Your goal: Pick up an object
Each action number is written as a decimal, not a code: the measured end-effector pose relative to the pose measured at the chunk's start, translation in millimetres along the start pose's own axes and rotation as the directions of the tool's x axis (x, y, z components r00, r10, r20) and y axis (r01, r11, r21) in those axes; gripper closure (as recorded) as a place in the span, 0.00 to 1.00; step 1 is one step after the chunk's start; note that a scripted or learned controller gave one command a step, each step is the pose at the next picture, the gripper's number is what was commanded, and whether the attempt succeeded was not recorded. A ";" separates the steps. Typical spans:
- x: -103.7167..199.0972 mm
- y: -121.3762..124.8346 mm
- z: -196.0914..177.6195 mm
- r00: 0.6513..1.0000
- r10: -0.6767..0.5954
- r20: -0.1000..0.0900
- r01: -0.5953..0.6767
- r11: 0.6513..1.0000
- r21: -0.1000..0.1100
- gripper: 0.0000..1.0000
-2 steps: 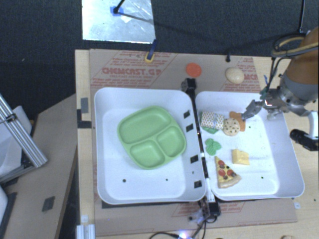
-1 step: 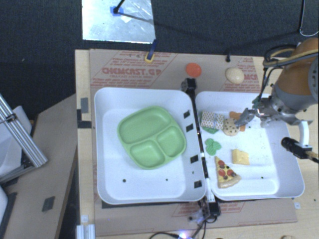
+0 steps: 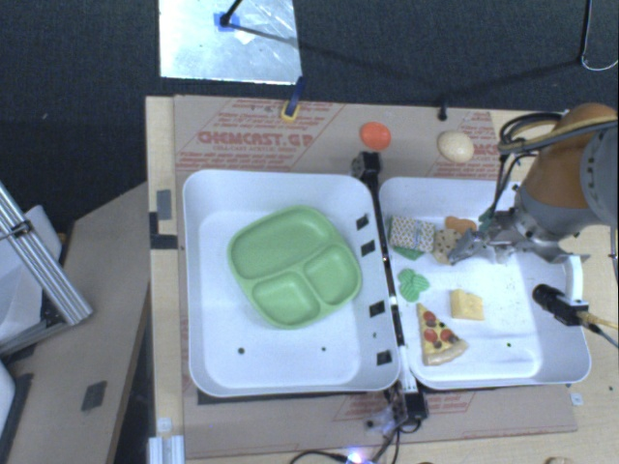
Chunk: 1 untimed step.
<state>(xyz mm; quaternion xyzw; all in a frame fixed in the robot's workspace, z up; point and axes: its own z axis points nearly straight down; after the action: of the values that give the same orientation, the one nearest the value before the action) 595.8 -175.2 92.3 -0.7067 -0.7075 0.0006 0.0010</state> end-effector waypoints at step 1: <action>-0.4 2.1 4.3 1.000 0.000 0.001 0.000 1.000 -0.005 0.00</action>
<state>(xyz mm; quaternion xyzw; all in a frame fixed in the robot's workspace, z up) 597.9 -175.6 87.9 -0.7067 -0.7075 -0.0009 -0.0012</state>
